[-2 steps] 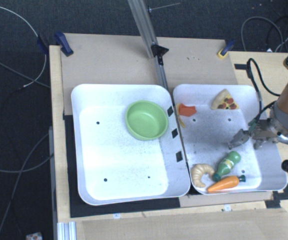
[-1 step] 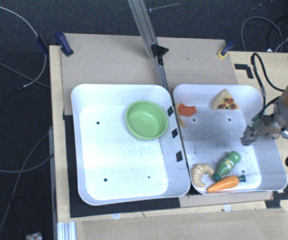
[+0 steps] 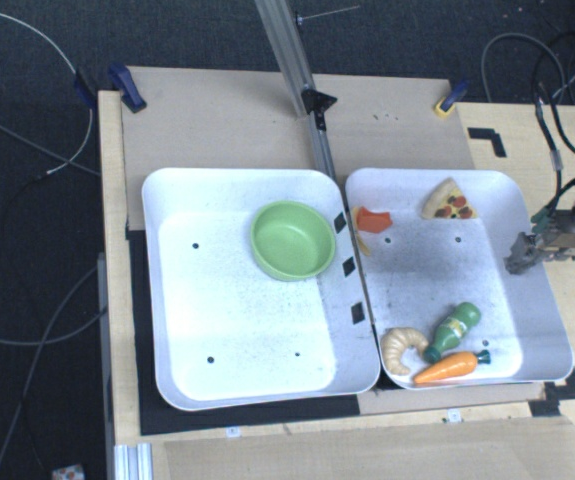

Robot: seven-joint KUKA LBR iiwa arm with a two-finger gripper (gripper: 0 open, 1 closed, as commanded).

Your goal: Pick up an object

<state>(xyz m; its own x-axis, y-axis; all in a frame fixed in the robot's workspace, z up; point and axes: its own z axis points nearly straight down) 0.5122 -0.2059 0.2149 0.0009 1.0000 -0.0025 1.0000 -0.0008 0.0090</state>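
The right bin [image 3: 417, 278] holds a pizza slice [image 3: 450, 202] at its far edge and a small red-orange piece [image 3: 372, 220] at its far left. A tan croissant [image 3: 404, 347], a green bottle [image 3: 454, 328] and an orange carrot [image 3: 447, 367] lie together in its near corner. In the left bin [image 3: 217, 338] a green bowl [image 3: 292, 239] stands upright near the far right. My gripper [image 3: 529, 251] sits at the right bin's right rim, well apart from all the objects, with nothing seen in it.
A metal pole [image 3: 292, 58] slants down from the top to the gap between the bins. Blue and yellow clamps [image 3: 125, 88] grip the board's far corners. Cables [image 3: 552, 98] hang at the far right.
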